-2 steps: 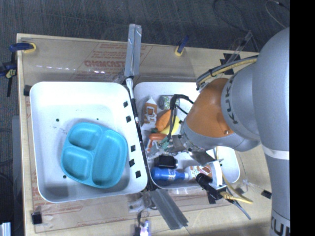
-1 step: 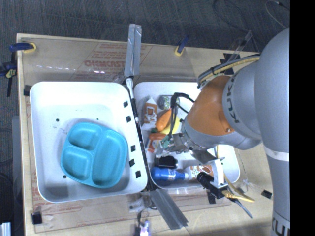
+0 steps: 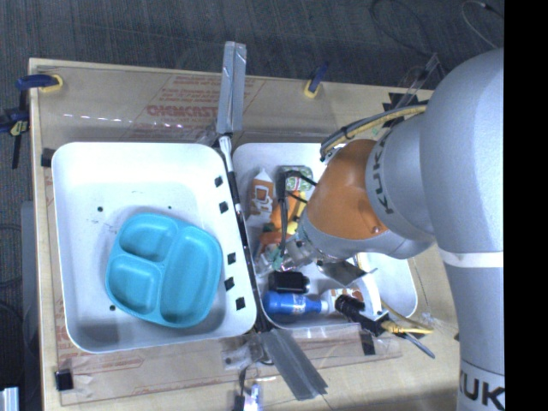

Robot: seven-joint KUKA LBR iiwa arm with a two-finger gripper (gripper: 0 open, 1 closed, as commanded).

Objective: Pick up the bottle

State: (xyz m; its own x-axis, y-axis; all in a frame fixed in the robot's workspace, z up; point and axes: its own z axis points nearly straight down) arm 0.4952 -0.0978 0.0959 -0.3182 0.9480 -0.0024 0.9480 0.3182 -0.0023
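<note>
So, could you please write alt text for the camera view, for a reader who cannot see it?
A grey and orange robot arm reaches over the right white bin, above a blue bottle lying among cluttered items. The left white bin holds a blue divided tray.

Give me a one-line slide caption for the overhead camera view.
KUKA arm reaches into the cluttered right bin above a blue bottle; a blue divided plate sits in the left bin.

Right bin (image 3: pixel 409 294): middle hidden under arm (image 3: pixel 402 195). Clutter beneath wrist: indistinct. Arm cut off at frame's right and lower edges.
</note>
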